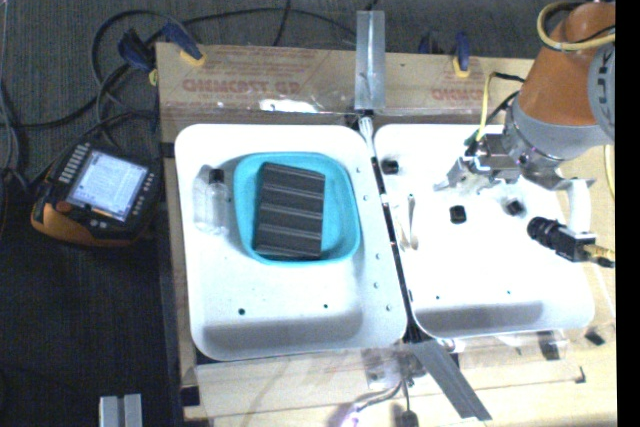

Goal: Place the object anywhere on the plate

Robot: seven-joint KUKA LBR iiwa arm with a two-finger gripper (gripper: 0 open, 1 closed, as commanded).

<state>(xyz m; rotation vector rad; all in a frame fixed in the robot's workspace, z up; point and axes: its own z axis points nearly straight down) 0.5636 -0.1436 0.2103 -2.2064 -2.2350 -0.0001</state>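
wooden bench (300,80) — 2 white bins (290,315), side by side

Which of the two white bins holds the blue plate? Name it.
The left bin. It holds the blue plate, with a dark ridged block on it; the right bin, under the arm, has none.

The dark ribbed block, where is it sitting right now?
In the camera view, the dark ribbed block lies flat on the blue plate in the left bin, beside a clear bottle.

dark carpet floor (60,335), wooden bench (300,80), cables (60,115)
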